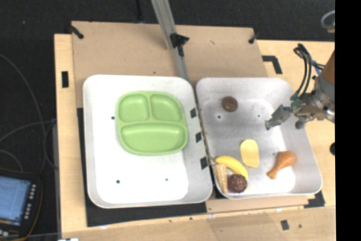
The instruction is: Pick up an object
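Nearest the camera, in the right bin's [265, 87] front-left corner: a dark round berry-like piece [237, 183] touching a yellow banana [232, 165], with a tan cone-shaped piece [221, 178] pressed against the bin's left wall just beside them. Can't tell what the cone piece really is, too small.

Pale yellow oval piece [250, 153] sits just behind the banana, near bin centre. Orange drumstick [281, 163] lies toward the bin's right side near the front, tilted, thick end up-right. Brown round piece [229, 104] sits alone toward the back-left of the same bin, well apart from the rest.

Gripper [286, 117] is over the right bin's right side, behind the drumstick and apart from it. One dark finger [277, 118] points left and down into the bin. Nothing visible between the fingers; how far they're spread, I can't tell from this angle.

Left bin [101, 178] carries a green three-compartment plate [152, 123], set toward the back and centre.

Both bins sit side by side on the bench [225, 36], touching along their inner edges. Metal pole [161, 0] rises from the bench's back edge, between the bins.
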Available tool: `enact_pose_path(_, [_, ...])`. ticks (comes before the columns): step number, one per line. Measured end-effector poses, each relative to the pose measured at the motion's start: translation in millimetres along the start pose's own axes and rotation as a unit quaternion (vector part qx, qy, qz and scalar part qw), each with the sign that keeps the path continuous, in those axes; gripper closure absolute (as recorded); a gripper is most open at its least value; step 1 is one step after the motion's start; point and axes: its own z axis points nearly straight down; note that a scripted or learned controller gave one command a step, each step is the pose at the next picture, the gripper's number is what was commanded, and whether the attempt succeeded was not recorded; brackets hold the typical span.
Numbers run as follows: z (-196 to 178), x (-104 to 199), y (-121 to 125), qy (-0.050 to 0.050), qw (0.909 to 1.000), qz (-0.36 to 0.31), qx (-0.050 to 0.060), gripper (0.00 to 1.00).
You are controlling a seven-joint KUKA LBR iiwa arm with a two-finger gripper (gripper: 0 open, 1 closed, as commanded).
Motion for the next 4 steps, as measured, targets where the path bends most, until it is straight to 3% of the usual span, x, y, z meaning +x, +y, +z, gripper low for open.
enact_pose_path(1, [-0.1, 0.1, 0.1, 0.000, 1.0000, 0.000, 0.000, 0.00])
enact_pose_path(4, [134.6, 15.4, -2.6, -0.001, 1.0000, 0.003, 0.001, 0.00])
